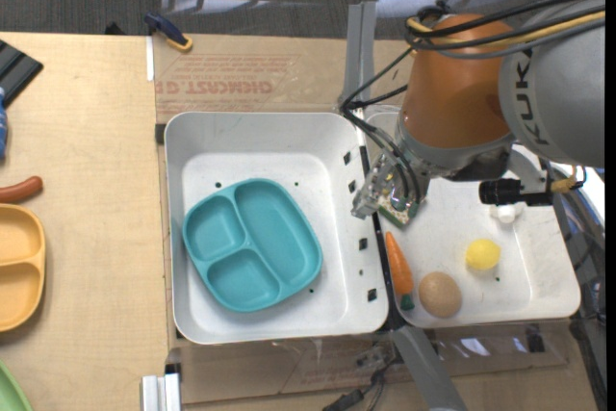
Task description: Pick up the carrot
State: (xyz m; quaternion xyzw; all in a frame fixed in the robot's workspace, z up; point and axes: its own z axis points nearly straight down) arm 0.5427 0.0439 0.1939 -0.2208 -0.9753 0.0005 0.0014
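Camera view: carrot [398, 264] lies untouched along the right bin's [539, 303] left wall, at about 7 o'clock in that bin. Gripper [383, 197] hovers just above it at 12 o'clock, grasping nothing; its spread I cannot tell. Descent, grasp and lift all remain.

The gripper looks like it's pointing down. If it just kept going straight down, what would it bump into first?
Probably the carrot. The gripper hangs over the right bin's left edge, and the carrot's top end lies just below it in the view. Depth is hard to judge, so it might touch the bin floor beside the carrot instead.
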